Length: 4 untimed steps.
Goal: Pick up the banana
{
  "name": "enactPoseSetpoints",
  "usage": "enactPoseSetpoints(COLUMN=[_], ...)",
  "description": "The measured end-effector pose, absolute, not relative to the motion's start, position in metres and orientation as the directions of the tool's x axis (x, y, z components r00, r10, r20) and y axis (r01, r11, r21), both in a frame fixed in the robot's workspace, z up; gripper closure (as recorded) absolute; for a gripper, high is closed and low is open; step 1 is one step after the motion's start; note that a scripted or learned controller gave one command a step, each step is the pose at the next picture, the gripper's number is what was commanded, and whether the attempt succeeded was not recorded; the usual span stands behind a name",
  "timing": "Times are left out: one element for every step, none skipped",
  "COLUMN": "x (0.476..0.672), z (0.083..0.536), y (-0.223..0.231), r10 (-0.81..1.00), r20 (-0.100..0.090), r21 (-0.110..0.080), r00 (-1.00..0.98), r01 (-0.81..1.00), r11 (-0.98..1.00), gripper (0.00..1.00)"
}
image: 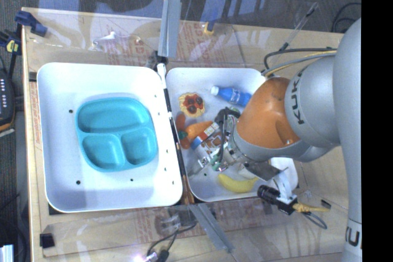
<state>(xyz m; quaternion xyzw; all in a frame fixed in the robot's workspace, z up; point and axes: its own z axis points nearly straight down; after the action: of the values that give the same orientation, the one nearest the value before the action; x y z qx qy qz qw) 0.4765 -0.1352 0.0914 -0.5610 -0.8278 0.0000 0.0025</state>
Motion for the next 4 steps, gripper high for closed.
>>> enactPoseSetpoints(x=[0.48,0.476,0.476,0.476], z=[0.194,0.097,0.107,0.107], y=[-0.198,-0.153,-0.154,-0.153], r10=[0.872,0.758,0.756,0.756], r20=[-0.001,0.005,0.005,0.005], r21=[0.0,-0.002,-0.003,-0.003], r00=[-0.49,-0.652,-0.654,-0.654], r01=[0.872,0.758,0.756,0.756], r11=[0.49,0.652,0.654,0.655], gripper=[0.0,0.0,1.0,0.0])
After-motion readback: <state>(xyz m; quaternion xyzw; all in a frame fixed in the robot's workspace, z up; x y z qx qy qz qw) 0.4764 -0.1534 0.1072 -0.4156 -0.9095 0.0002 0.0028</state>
